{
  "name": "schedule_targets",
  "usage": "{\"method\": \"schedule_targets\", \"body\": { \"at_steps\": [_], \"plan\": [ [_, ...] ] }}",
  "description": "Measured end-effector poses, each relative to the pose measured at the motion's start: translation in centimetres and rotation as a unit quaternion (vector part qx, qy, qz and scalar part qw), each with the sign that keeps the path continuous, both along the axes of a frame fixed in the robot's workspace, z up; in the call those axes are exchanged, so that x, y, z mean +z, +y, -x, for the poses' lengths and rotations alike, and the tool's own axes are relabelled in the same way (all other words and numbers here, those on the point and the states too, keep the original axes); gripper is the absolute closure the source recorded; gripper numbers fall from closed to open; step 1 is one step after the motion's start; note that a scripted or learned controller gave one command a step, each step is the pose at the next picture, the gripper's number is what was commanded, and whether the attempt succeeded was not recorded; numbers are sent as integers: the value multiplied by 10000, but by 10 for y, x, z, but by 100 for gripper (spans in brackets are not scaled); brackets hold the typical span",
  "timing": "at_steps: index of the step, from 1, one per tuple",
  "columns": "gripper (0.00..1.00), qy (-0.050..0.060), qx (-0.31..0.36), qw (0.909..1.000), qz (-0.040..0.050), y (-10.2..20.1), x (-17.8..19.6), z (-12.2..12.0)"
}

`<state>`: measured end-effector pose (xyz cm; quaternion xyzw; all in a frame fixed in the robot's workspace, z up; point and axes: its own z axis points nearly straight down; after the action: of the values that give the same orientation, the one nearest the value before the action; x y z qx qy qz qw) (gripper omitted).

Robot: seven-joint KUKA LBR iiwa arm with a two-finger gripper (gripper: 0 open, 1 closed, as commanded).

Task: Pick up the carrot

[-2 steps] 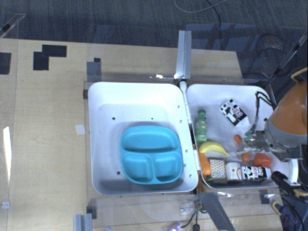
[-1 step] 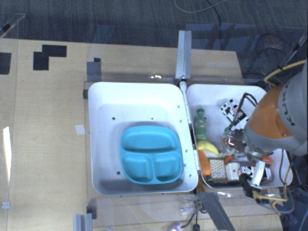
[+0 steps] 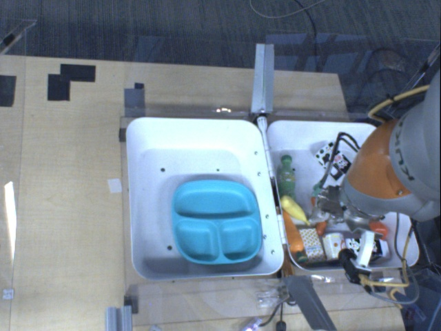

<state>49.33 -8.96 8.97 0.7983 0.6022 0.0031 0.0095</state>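
Observation:
The carrot (image 3: 293, 236), short and orange, lies in the right bin (image 3: 303, 135) against its left wall, near the front. My gripper (image 3: 324, 212) hangs low over the middle of that bin, just right of the carrot and a little behind it. The wrist and its orange band cover the gripper from above. Nothing visibly sits in its grasp.
A yellow banana-like piece (image 3: 294, 209) lies just behind the carrot, and a green bottle (image 3: 286, 173) behind that. A patterned small box (image 3: 311, 244) touches the carrot's right side. A black-and-white spotted thing (image 3: 324, 154) sits at the back. The left bin (image 3: 148, 185) holds a blue divided tray (image 3: 217, 221).

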Motion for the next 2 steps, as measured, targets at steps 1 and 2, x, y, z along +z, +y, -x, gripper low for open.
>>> {"method": "schedule_targets", "body": {
  "at_steps": [1,2],
  "plan": [
    [100,88,-71,9999,-54,51,159,-35],
    [100,104,-1243,9922,-66,-1,50,-9]
  ]
}}
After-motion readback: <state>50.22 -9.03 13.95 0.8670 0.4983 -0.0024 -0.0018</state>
